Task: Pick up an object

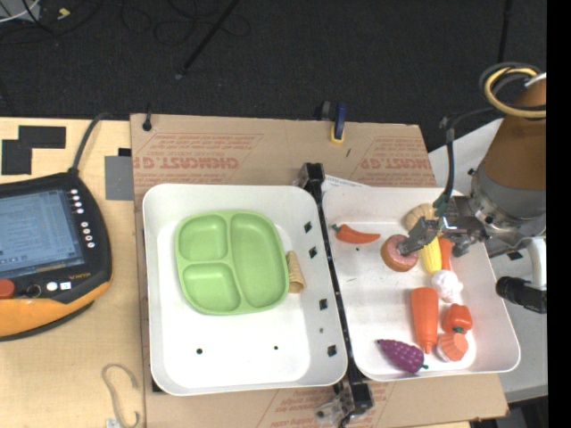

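Hand (434, 236) low in right bin (375, 346) over corn (432, 255) and donut (396, 253); grip state unclear, nothing visibly lifted, pick not yet done.

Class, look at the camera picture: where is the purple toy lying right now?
The purple toy lies in the right-hand bin, near its front edge, just left of and below the carrot.

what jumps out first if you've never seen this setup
The bright green three-compartment plastic tray in the left white bin. Then the colourful toy food in the right white bin: an orange carrot, a purple grape bunch, with the grey gripper above a yellow corn cob.
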Robot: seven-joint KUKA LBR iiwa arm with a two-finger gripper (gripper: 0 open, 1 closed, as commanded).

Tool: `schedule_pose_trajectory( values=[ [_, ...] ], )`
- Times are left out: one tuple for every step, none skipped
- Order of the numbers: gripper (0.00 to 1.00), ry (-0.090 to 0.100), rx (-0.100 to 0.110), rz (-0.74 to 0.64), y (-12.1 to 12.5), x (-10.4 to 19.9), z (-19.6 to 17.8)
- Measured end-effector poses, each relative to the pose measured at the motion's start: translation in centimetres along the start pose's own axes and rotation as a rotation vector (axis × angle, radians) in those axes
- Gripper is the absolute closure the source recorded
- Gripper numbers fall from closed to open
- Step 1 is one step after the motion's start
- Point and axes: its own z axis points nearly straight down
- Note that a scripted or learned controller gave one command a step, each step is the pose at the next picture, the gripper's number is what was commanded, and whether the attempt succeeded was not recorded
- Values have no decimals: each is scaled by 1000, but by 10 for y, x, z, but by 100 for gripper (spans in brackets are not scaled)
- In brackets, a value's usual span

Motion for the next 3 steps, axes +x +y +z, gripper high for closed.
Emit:
schedule_pose_trajectory(
  values=[
    [0,-1,-12,-2,2,0,-7],
    [0,-1,-8,-2,1,-2,37],
    [0,0,-7,1,2,7,90]
  ],
)
